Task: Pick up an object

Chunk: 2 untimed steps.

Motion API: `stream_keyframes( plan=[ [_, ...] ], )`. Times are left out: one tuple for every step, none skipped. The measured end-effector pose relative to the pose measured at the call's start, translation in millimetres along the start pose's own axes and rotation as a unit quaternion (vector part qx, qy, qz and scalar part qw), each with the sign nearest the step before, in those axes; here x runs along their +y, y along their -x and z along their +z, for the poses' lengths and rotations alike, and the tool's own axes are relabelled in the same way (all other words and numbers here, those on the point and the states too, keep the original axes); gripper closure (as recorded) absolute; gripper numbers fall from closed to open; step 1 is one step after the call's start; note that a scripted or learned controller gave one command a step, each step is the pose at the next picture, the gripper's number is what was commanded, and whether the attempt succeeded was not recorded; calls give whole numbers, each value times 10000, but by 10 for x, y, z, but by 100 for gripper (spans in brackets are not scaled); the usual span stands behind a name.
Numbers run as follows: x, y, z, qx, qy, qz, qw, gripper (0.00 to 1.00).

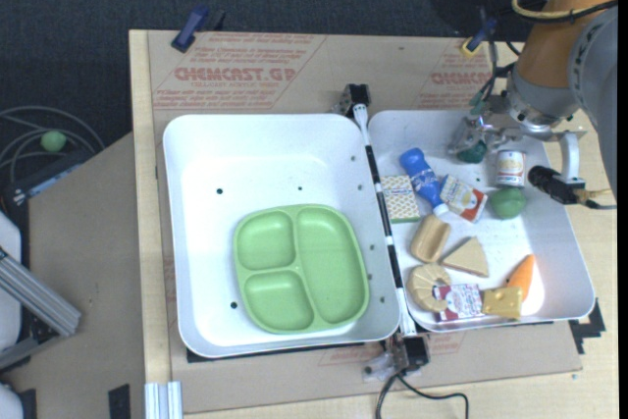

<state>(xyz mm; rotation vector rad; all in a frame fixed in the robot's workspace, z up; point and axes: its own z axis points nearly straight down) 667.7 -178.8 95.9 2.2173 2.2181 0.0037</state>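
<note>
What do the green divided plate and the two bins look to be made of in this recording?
The green divided plate looks like moulded plastic with a matte finish: even colour, rounded compartment ridges, soft shading. The left bin and right bin look like thin formed white plastic, slightly glossy, with rounded rims; the exact material is uncertain.

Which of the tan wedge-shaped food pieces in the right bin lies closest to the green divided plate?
The rounded tan piece by the bin divider, below the blue bottle. The triangular wedge and the yellow cheese piece sit farther right of the plate.

Single fixed camera, high above the bench (294,64), looking down at a slant; both white bins (186,211) fall within its frame.
</note>
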Motion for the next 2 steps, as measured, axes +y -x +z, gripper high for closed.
stream_keyframes(
  plan=[
    [-5,-609,-256,19,-26,-5,10000,100],
    [-544,-1166,-907,20,-21,-10,10000,100]
  ],
)
